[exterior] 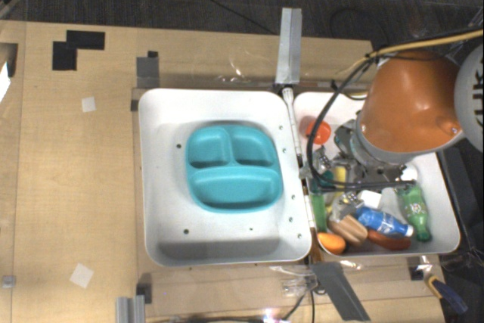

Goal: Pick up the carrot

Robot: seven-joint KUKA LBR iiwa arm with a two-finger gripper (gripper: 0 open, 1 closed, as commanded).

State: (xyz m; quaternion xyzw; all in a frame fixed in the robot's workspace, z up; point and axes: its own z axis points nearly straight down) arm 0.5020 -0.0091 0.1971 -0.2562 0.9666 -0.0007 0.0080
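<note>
The right bin (446, 234) holds a heap of toy food. An orange piece (320, 133), which may be the carrot, lies near that bin's far left corner, partly behind a black cable. A second rounded orange piece (330, 242) sits at the bin's front left corner; I cannot tell which of the two is the carrot. My gripper (339, 181) hangs low over the left middle of the bin, between the two orange pieces. The arm's orange band (412, 106) and wrist hide most of it.
A teal divided plate (231, 166) lies in the left bin (162, 223). Crowded under the gripper are a bun-like piece (349, 229), a blue bottle (386, 222), a green bottle (414, 209) and a green item (318, 209). A metal divider post (290, 45) stands behind the bins.
</note>
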